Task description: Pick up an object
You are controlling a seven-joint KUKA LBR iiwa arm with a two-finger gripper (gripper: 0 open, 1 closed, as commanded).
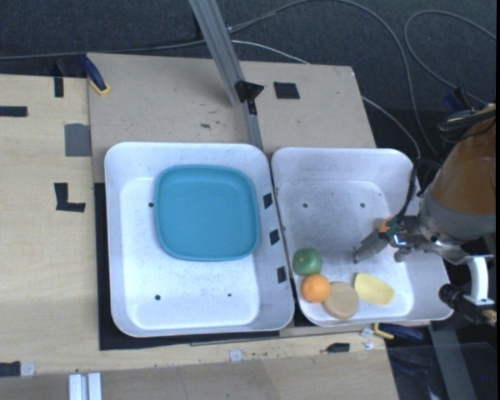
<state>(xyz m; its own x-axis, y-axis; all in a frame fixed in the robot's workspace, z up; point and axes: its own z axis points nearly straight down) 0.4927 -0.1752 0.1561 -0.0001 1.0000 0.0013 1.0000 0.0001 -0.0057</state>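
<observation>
The bench [192, 90] carries two shallow white bins side by side. The left bin [129, 248] holds a blue plate [207, 212], lying flat and filling most of the bin's upper half. The right bin [333, 182] holds four small objects gathered along its near edge.

My arm [467, 182] enters from the right, over the right bin's far side. My gripper [368, 250] hangs low over the floor of the right bin, its dark fingers pointing left and downward. The fingers appear slightly parted, and nothing lies between them.

Objects in the right bin, largest first: a yellow piece [373, 288], lying just below my gripper and apart from it; a tan round piece [342, 300], touching the yellow piece on its left; an orange ball [316, 288], touching the tan piece; a green ball [307, 262], just above the orange ball and near the bin's left wall. All four rest on the bin floor.
</observation>
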